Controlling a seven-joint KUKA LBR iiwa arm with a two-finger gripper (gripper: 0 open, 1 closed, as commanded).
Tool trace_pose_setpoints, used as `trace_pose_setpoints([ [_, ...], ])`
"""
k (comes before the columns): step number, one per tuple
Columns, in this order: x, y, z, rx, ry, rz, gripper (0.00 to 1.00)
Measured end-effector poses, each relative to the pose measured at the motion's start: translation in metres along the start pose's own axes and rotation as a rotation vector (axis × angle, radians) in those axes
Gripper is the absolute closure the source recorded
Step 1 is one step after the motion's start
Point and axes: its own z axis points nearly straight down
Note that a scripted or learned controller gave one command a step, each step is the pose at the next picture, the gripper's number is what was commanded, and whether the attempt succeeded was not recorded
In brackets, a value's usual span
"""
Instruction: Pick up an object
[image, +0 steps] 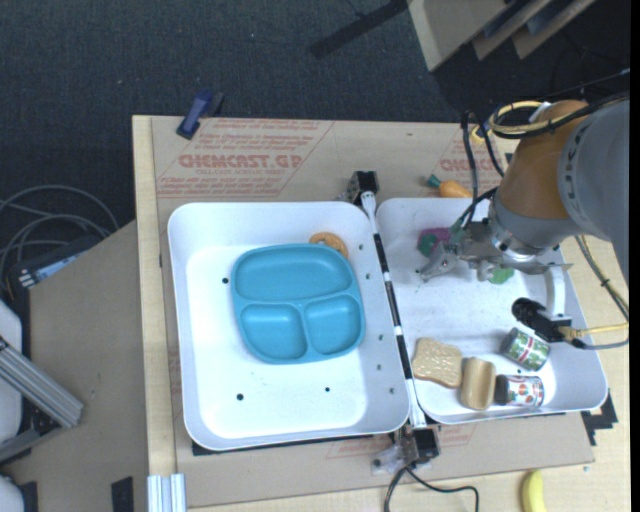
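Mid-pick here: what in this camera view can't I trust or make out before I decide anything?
- Gripper: small and partly under the arm's wrist; its grasp state is unreadable.
- Purple-green object: touching the gripper or just beside it, cannot tell.
- Orange item: partly hidden behind the blue divided tray.
- Yellow object: cut off by the bottom edge.
- Can labels: too small to read.

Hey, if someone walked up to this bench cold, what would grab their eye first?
Probably the blue divided plate lying in the middle of the left bin. Next, the grey arm with its orange band, reaching in from the right, its claw low over the far end of the right bin, near a small purple-and-green toy.
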Motion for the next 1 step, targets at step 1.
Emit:
trace_pose_setpoints([
  [1,0.0049,0.0588,0.0203,0.001,0.0,-0.001,0.0],
])
